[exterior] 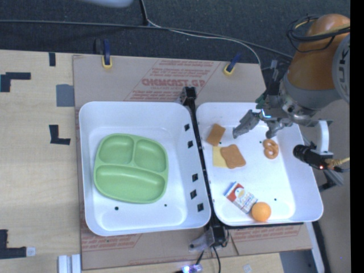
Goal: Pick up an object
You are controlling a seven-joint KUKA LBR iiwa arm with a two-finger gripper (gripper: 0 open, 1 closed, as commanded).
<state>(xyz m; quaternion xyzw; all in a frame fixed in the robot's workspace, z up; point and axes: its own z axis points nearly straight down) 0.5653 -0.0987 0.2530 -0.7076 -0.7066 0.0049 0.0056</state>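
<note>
- Dark carpet runs along the far side, and the wooden desk [34, 169] carries a cardboard sheet [165, 78] clipped at its far edge, with two white bins side by side on top.
- Left bin [91, 115] holds one green divided plate [131, 168], sitting in the middle, probably just parked as a drop-off spot.
- Right bin [301, 201] has the pickable stuff, six pieces by my count: a tan cracker-ish square [215, 134] near the far-left corner, a yellow slice [219, 157] with a brown toast piece [233, 156] overlapping it, one pretzel [271, 148] toward the right edge, one small red-and-white packet [240, 197] and one orange ball [261, 211] near the near edge.
- Scattered loose like that so I get room around each one, I guess.
- My fingers [259, 124] are spread wide, nothing between them, hanging over the far part of the right bin, between the cracker and the pretzel.
- Pretzel sits just beside my right-hand tip, so that looks like the easiest grab.
</note>
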